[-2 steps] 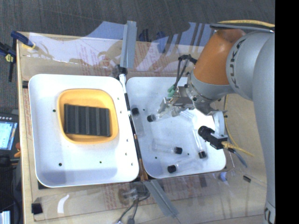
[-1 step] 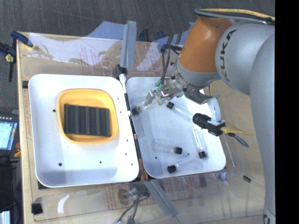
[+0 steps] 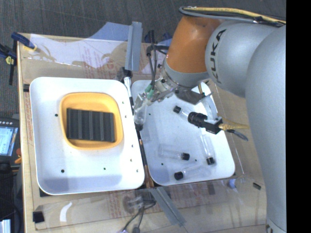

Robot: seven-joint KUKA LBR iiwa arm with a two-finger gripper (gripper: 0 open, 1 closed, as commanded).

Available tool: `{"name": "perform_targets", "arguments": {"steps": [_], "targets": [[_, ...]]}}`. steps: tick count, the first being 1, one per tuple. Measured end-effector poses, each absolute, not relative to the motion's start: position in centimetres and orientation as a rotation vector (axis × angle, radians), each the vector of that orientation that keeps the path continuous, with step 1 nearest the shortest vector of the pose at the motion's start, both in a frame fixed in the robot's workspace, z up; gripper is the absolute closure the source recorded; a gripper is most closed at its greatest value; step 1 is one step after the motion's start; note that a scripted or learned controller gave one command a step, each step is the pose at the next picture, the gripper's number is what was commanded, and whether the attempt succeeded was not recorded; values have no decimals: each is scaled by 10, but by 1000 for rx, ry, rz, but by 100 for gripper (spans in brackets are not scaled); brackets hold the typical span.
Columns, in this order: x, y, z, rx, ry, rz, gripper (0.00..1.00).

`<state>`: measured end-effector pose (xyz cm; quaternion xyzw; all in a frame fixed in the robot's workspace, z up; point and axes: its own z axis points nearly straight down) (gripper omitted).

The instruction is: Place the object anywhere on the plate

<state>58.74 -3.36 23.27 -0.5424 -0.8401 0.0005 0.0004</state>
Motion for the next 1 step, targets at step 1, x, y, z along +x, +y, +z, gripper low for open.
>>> {"name": "perform_targets", "arguments": {"steps": [1], "targets": [[587,-34,233,-1705,-2638,1,0]]}}
